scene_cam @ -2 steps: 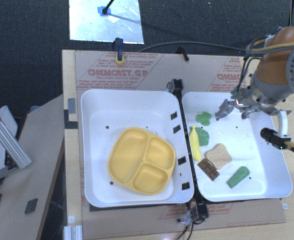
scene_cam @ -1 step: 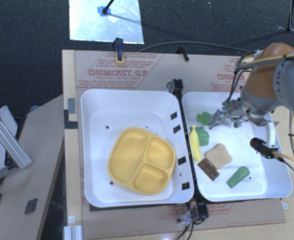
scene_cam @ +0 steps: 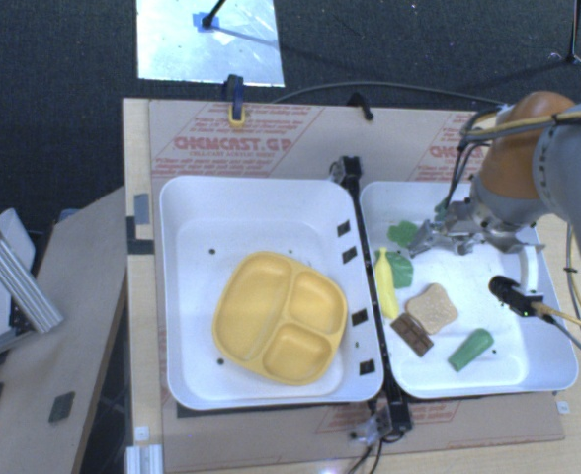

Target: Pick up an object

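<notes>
At the far left of the frame a ribbed metal rail (scene_cam: 14, 275) lies slantwise beside the bench, and toward the upper left a shiny square sheet (scene_cam: 209, 28) rests on the dark floor. The left bin (scene_cam: 187, 205) holds a yellow divided tray (scene_cam: 281, 316), sitting a little right of the bin's centre with its right corner close to the wall shared by both bins. Just across that wall, in the right bin (scene_cam: 547, 363), a slim yellow piece (scene_cam: 385, 282) lies along the divider, touching a green block (scene_cam: 400, 269); another green piece (scene_cam: 403, 232) sits just above it. Below these, a toast-like slice (scene_cam: 432, 308) rests against a dark brown bar (scene_cam: 411, 334), and a green cylinder (scene_cam: 469, 350) lies apart toward the lower right. The arm reaches in from the right, its orange band in the upper right of the frame, and the gripper (scene_cam: 437, 233) hangs over the upper part of the right bin, just beside the upper green piece. Whether the claw is released or clenched cannot be told here, and nothing is visibly caught in it. The likeliest target seems to be one of the green pieces, though that is a guess. The risks from here: the pieces on the bin's left side are crowded, so a descent could nudge a neighbour rather than straddle the target; the nearby divider wall could block one side of the claw; and a small rounded piece could squirt out on closing.
</notes>
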`<state>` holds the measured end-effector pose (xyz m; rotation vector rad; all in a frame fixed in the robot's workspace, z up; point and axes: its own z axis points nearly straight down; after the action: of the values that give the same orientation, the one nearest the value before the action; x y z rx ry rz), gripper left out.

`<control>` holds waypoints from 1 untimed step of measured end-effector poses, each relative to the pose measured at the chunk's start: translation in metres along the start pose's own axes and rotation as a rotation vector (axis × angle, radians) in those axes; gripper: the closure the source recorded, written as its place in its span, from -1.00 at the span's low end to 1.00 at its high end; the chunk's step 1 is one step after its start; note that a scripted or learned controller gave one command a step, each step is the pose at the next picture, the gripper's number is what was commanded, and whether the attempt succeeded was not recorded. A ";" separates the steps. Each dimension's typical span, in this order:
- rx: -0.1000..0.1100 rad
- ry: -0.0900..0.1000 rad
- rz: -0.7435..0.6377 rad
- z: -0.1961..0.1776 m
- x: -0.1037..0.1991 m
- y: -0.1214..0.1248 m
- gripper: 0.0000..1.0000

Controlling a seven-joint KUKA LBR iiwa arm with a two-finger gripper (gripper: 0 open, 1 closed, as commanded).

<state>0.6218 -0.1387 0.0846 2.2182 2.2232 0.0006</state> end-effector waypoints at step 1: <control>-0.002 0.000 0.000 -0.011 0.000 0.001 1.00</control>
<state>0.6226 -0.1389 0.0955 2.2166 2.2219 0.0029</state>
